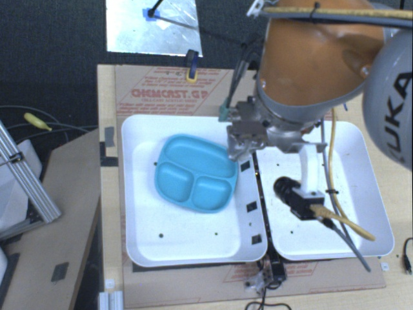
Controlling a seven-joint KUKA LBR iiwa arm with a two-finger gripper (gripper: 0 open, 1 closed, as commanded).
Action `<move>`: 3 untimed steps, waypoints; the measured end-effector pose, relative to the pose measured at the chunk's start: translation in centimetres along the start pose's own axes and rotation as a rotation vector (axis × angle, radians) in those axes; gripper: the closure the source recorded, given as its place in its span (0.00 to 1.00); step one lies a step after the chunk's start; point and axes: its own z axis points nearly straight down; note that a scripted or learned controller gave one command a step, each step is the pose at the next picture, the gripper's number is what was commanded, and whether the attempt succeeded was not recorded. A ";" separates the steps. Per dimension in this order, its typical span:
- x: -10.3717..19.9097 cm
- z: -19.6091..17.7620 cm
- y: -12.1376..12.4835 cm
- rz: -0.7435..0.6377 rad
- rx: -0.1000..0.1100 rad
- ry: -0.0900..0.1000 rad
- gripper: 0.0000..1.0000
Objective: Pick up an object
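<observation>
We see the grey arm with its broad orange band point(316, 50) reaching in from the right, and it covers the upper middle of the scene. Its tool point(240, 146) sits low over the inner edge of the left shallow white plastic bin point(139, 237), just beside the seam where the 2 bins meet. From this slant the wrist hides the tip, so we cannot tell whether the tool is open or closed, nor whether it is gripping anything.

The task's thing, a light blue plastic plate with rounded corners and 3 compartments point(193, 173), lies flat in the left bin, slightly above its middle and turned at an angle to the bin walls. The plate's upper right corner is right at the tool. We cannot tell whether the 2 touch.

The right shallow white plastic bin point(364, 166) lies partly under the arm. A few small black tabs point(251, 206) run along the seam between the bins.

Both bins rest on a brown cardboard sheet with red printed lettering point(168, 92), which lies on the pale tan desk point(401, 205). Beyond the cardboard, at the top, a shiny silver rectangular sheet point(151, 18) lies on dark cloth. A small blue and yellow clip point(191, 66) stands at the far edge of the cardboard.
</observation>
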 end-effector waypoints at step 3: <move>-2.1 -7.1 0.1 0.005 -0.015 0.004 1.00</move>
